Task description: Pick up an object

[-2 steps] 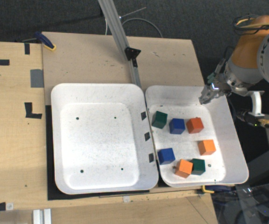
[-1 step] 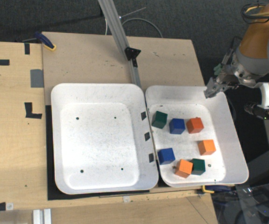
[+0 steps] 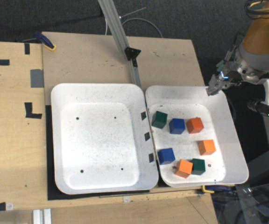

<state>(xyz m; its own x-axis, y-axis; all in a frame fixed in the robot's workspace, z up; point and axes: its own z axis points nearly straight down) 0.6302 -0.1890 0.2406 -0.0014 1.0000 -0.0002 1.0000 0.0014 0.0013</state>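
Hovering at the far right corner of the right bin (image 3: 228, 120), gripper (image 3: 214, 88) hanging just over the rim, well apart from every block. Impossible to tell whether the jaws are released or clenched; too small and dark at this slant, nothing seen between them. Sitting in that bin, seven candidates for the pick: green cube (image 3: 159, 119), blue cube (image 3: 177, 126) and orange cube (image 3: 195, 124) lining up in a row near the middle, another orange cube (image 3: 207, 146) alone toward the right wall, then a second blue cube (image 3: 166, 155) near the left wall, and a third orange cube (image 3: 184, 167) touching a dark green cube (image 3: 198, 166) along the near edge. Judging the lone orange one the easiest target, having open space all round; the touching pair looking awkward for a clean grasp. Probably holding at the corner as a staging spot ahead of a descent. Left bin (image 3: 60, 125) lying alongside, speckled white. Beneath both, a pale wooden surface (image 3: 88, 55) carrying black tape marks, a metal pole (image 3: 116, 22) slanting across the back, dark floor beyond.
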